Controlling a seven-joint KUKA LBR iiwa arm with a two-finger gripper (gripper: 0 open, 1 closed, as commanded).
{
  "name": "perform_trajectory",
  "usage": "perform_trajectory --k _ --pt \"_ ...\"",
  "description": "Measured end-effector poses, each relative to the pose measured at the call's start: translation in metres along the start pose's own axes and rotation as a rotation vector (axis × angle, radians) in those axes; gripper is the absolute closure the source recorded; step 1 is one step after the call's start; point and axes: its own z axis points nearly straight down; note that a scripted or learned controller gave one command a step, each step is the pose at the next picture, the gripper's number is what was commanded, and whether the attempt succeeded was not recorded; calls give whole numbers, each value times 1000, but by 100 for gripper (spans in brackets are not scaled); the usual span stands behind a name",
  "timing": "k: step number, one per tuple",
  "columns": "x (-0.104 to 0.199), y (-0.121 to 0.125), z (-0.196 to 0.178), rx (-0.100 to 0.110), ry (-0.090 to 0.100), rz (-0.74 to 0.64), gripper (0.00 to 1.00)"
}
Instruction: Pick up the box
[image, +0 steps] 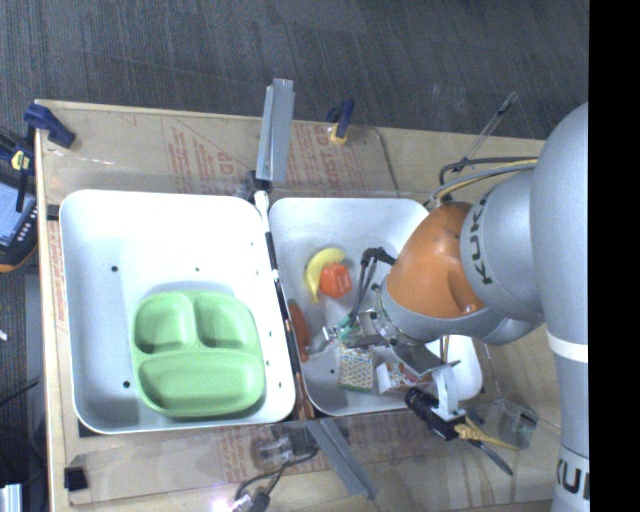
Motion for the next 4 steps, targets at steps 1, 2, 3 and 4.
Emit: perform_trajectory --k 1,2,3,4 --pt "0 1 -9 1 -1 -8 100" --pt "0 1 -9 1 -2 -8 0" --pt "0 1 -19 1 -4 -17 100" --pt "0 1 -19 1 -4 -16 0"
